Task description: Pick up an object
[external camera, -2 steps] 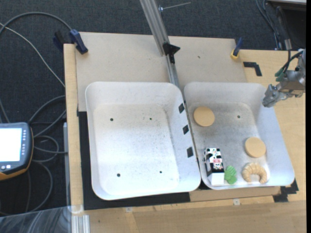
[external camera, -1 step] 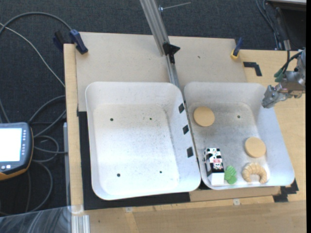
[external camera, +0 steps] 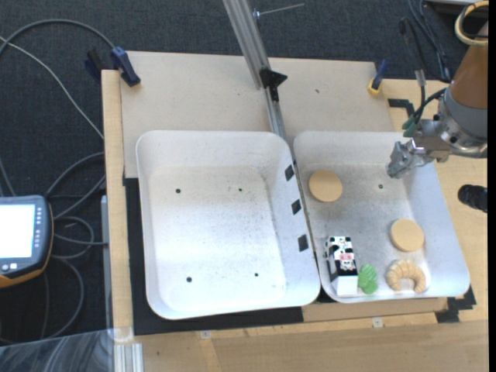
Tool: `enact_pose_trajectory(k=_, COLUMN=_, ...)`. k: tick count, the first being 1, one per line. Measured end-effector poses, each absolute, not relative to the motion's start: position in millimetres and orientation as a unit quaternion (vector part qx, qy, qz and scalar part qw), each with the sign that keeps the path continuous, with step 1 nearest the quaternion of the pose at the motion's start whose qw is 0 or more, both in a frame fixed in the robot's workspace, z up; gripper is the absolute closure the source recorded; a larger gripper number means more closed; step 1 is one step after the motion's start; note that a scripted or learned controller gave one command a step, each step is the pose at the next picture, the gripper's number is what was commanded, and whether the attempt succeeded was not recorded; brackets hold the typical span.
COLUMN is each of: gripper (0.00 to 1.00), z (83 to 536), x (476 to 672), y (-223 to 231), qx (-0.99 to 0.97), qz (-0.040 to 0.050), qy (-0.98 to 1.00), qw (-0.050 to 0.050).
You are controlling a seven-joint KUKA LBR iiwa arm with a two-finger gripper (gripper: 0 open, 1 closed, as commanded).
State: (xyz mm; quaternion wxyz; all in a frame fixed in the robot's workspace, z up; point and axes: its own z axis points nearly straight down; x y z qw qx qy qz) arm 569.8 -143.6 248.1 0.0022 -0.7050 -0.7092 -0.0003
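two bins; right bin (external camera: 446, 231) has bare floor mid-field, items near its front rim. gripper (external camera: 400, 163) hangs above its far right edge, finger state indeterminate.

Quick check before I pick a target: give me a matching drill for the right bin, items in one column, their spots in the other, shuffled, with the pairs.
Items:
1. croissant
2. green piece
3. black-and-white box
4. gripper

Places:
A. over the right bin's far side, near its right wall
B. near right corner, just below a tan disc
C. along the divider side, near edge
D. between the box and the croissant, at the near edge

Pairs: 1-B, 2-D, 3-C, 4-A
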Motion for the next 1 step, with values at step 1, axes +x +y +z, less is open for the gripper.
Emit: enact_pose_trajectory(k=1, gripper=1.00, z=247.5, x=567.3, y=-79.9, qx=-0.704, qz=-0.0006, qy=-0.710, qw=0.002)
